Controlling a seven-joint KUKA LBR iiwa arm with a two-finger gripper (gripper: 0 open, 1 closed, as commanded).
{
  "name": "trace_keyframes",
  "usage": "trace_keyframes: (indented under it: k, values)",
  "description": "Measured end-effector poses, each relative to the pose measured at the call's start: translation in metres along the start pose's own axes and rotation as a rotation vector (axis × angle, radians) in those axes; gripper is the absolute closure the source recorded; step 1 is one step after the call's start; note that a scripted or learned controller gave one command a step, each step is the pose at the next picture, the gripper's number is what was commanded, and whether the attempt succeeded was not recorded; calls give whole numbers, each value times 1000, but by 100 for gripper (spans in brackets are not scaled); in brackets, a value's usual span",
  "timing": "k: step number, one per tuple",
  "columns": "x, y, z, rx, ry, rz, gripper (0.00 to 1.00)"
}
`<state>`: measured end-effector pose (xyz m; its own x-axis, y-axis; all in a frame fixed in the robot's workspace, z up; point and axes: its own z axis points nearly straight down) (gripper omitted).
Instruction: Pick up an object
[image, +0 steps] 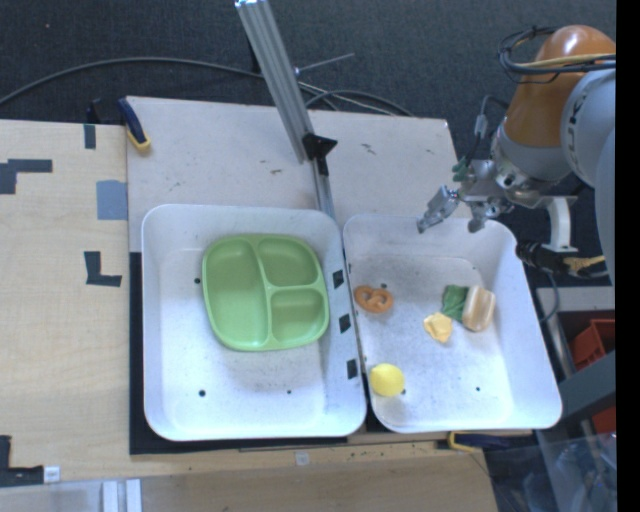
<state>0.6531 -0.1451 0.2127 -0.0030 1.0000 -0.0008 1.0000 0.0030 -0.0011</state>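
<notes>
Right now my gripper (455, 213) hangs open and empty, the bread roll (479, 308) lying below it toward the frame's lower right.

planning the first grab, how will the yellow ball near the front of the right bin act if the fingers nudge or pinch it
The yellow ball looks round and smooth, so a nudge would probably send it rolling across the right bin. It sits close to the bin's left wall, which may stop it but could crowd one finger. Its curved sides may slip out of an off-centre pinch.

Five small items (386, 380) in right bin (520, 390)
</notes>
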Motion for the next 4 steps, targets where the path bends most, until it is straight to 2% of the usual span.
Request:
trace_keyframes:
  k: [1, 2, 3, 4]
  values:
    - [0, 0, 0, 0, 0, 0, 0]
    - [10, 1, 58, 6, 0, 1, 0]
    - [5, -9, 117, 7, 0, 1, 0]
    - [6, -9, 125, 2, -1, 1, 0]
